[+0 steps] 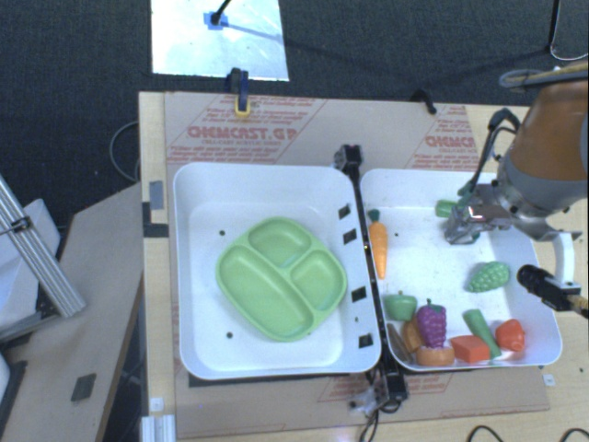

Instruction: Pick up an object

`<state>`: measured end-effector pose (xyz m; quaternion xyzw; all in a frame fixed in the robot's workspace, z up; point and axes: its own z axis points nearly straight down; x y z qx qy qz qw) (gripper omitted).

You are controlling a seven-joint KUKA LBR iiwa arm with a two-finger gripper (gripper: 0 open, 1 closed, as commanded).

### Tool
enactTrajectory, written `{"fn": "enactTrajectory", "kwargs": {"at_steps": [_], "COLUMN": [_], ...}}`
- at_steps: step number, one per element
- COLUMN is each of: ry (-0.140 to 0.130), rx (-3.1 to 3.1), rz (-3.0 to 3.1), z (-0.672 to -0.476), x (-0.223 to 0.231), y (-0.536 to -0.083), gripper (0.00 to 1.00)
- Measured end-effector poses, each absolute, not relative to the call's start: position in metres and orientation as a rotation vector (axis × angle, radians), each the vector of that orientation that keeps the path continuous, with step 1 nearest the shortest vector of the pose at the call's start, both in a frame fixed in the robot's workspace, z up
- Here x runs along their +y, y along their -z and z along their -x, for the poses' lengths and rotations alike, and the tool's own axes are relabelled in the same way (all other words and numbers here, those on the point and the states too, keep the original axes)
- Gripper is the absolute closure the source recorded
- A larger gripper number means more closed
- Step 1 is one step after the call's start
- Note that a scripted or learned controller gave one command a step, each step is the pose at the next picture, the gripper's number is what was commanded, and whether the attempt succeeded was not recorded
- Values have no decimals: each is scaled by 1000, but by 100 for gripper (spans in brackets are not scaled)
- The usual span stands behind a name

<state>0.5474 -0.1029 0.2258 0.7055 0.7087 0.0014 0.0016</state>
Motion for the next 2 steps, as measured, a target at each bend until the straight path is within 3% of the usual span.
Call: {"fn": "enactTrajectory", "kwargs": {"at_steps": [2], "ry": [-2], "rx": [2230], "rz": [-2213], "z": [-519], "x": [-1], "y": [-223], "gripper": [100]}}
